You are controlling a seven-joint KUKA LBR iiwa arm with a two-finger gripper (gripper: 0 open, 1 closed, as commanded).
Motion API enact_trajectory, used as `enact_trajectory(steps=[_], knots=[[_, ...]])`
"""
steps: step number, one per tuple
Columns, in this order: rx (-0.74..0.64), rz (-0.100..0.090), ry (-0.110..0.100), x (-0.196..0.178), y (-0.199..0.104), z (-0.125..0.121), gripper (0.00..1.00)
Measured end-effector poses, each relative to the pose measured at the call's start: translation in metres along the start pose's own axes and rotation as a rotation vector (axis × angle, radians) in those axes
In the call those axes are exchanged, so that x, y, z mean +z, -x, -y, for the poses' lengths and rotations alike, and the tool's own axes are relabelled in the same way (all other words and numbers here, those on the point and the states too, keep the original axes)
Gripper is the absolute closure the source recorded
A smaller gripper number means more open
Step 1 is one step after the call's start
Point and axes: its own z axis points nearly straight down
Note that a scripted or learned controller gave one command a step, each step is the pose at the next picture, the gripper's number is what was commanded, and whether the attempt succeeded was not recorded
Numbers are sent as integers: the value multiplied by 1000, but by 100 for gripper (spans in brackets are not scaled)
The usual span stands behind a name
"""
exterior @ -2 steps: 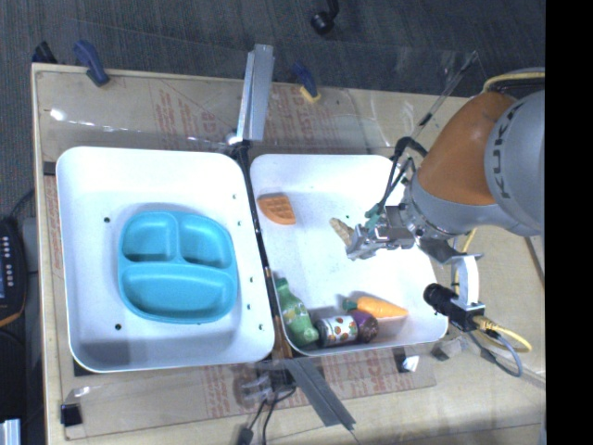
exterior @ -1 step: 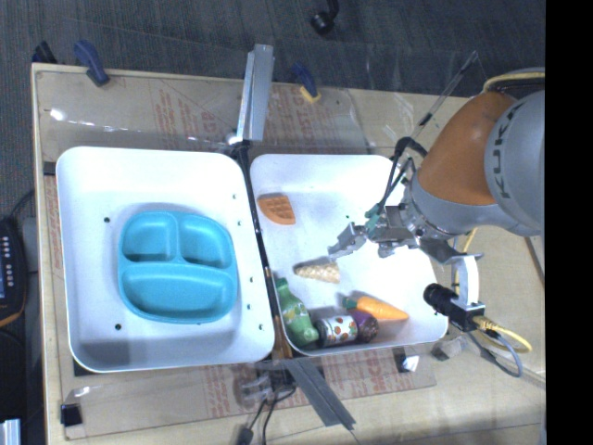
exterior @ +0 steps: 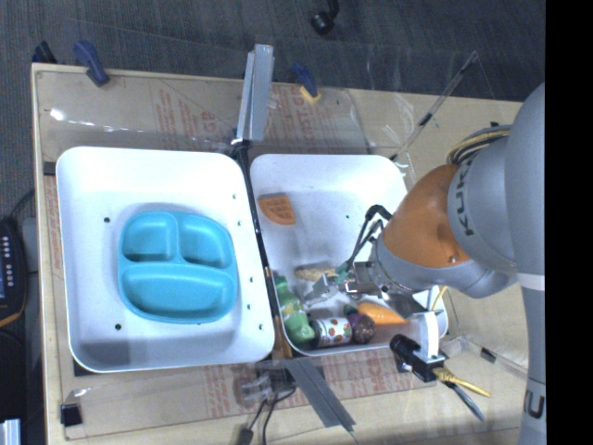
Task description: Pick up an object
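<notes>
We see the grey arm's gripper (exterior: 335,284) low in the right white bin (exterior: 320,176), among small objects. A compartmented blue plastic tray (exterior: 176,265) lies in the left white bin (exterior: 93,184)

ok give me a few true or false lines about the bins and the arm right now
1. A blue divided tray lies in the left bin. True.
2. The orange waffle-like piece sits in the left bin. False: it lies in the right bin, near its top.
3. The end effector is low over the right bin's clutter. True.
4. The carrot lies on the blue tray. False: it is in the right bin, beside the can.
5. The arm reaches over the left bin. False: it is over the right bin.
</notes>
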Motion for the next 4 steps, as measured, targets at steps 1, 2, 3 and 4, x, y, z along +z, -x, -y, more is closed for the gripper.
enact_trajectory(steps=[1,2,3,4], knots=[[0,0,0,0,35,-40,0],[1,0,-1,0,35,-101,0],[-8,-1,-4,-9,33,-101,100],[0,1,0,-106,24,-158,100]])
